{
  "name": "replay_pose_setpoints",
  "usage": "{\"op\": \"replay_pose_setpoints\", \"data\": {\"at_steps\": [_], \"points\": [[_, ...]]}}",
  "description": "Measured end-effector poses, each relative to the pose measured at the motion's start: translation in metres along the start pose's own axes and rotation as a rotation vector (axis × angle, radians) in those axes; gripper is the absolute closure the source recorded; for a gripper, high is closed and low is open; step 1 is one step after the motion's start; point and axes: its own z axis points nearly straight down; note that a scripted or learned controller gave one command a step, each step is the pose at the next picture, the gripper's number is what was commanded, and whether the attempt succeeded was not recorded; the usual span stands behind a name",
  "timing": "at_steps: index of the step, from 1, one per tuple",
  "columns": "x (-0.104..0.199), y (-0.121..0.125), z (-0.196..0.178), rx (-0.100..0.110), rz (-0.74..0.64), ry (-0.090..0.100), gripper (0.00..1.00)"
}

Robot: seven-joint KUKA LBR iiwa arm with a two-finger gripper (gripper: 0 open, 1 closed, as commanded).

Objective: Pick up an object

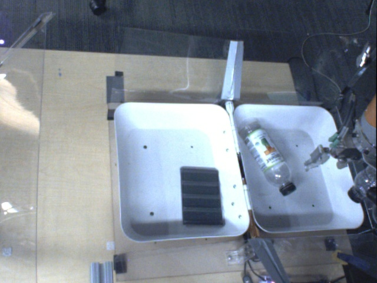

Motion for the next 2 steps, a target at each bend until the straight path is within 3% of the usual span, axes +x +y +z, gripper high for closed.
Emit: {"op": "replay_pose_setpoints", "data": {"at_steps": [1, 2], "points": [[0.082, 0.011, 0.114, 0.000, -0.069, 0.000, 0.00], [0.105, -0.007, 0.027, -0.003, 0.050, 0.000, 0.00]]}}
